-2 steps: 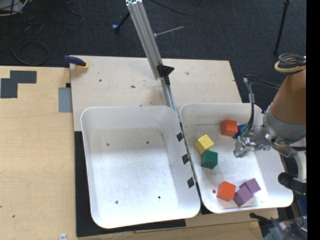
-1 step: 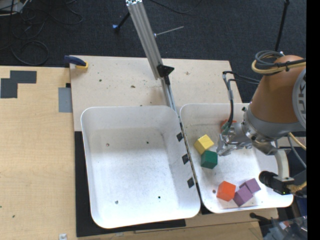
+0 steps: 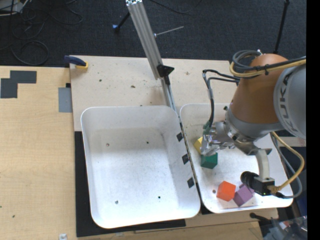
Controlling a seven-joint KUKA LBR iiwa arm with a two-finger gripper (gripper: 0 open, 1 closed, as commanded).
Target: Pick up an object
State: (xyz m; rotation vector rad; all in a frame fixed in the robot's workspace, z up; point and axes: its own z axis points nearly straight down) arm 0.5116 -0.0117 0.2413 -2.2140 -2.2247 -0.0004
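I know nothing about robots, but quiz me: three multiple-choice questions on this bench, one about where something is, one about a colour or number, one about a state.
1. Where do the coloured blocks lie?
A. In the left bin
B. In the right bin
C. On the floor

2. What colour is the block right under the gripper?
A. Green
B. Blue
C. Black

3. How does the metal pole over the bins stand?
A. Flat on the bench
B. Tilted, leaning up and away to the left
C. Bent in a circle

Answers:
1. B: the orange block, purple block and green block all sit inside the right bin, not the left bin.
2. A: the block just below the gripper is green; a yellow piece peeks out beside it.
3. B: the metal pole slants from the bins' shared edge upward.
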